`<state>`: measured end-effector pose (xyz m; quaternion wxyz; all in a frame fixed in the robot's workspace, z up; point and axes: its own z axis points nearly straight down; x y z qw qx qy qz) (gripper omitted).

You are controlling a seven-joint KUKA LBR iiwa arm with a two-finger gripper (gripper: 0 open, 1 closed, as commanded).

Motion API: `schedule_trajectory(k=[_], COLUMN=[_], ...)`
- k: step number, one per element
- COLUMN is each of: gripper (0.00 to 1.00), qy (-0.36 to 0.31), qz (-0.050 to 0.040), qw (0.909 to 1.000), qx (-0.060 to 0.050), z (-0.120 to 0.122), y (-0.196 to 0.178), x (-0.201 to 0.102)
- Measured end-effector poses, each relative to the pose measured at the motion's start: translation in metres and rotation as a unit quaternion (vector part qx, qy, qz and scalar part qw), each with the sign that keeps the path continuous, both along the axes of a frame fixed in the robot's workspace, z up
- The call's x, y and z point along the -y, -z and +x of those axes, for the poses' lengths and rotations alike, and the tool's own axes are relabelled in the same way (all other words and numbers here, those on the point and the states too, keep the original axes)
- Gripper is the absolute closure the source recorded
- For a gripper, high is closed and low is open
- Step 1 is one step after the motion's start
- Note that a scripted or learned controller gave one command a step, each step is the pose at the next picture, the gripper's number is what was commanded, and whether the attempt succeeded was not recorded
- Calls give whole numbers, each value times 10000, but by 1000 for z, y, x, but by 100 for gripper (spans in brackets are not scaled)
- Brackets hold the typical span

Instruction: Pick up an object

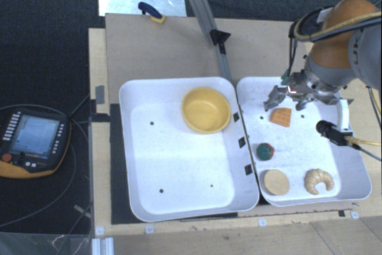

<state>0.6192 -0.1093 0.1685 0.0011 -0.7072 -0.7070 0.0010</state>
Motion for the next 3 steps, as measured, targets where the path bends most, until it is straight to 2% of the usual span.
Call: schedule_trajectory(k=[1,2,3], gripper=[0,100,100], qy=[-2,0,-7], qz=[1,-2,-2], qw=[10000,10000,10000], qx=[5,27,40], z=[2,3,-2], y=[42,29,-20], x=[-2,-2,-9])
